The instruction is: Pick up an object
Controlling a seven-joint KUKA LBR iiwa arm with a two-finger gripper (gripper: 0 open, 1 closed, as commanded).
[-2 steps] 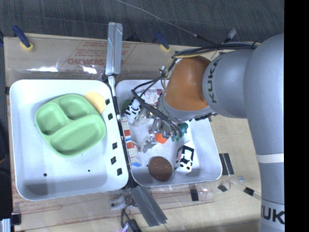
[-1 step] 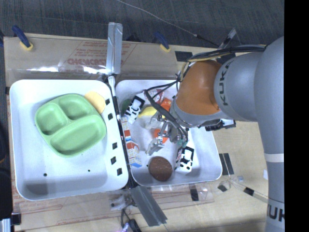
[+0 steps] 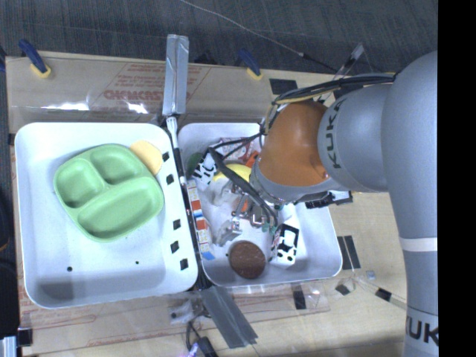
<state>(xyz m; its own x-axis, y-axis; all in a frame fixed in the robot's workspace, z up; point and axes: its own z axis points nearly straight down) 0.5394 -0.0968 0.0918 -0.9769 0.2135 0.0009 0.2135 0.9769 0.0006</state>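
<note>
My gripper (image 3: 236, 225) reaches down into the middle of the right bin (image 3: 321, 236), under the orange wrist band. Its metal fingers stand among the clutter; what lies between them is hidden by the wrist and the objects. Around it lie a brown round object (image 3: 247, 259) at the bin's front, a black-and-white patterned item (image 3: 286, 244) to its right, a yellow object (image 3: 236, 172) partly under the wrist, another black-and-white item (image 3: 204, 171) at the back left, and a striped packet (image 3: 195, 208) along the left wall.
The left bin (image 3: 44, 266) holds a green divided plate (image 3: 110, 190) with a yellow sponge-like piece (image 3: 147, 155) at its back right corner. A metal divider strip (image 3: 175, 73) runs between the bins. The arm covers the right bin's back right.
</note>
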